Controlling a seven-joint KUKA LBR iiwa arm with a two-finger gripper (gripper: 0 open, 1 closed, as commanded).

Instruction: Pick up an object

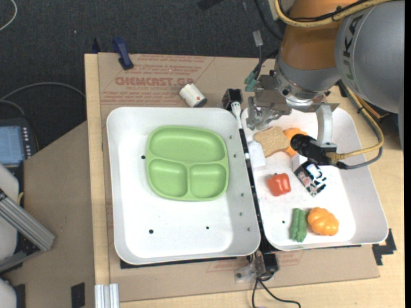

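Two-finger gripper above tan bread slice; grip state unclear.
Descend straight and centre on the slice, avoiding the bin wall.

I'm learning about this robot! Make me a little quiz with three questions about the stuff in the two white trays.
1. True or false: the green divided plate lies in the left bin.
2. Which toy food lies nearest the tool?
A. the bread slice
B. the red pepper
C. the orange pepper
3. Fill in: the green bean lies right beside the ____ pepper, near the front edge of the right bin.

Key: 1 true; 2 A; 3 orange.
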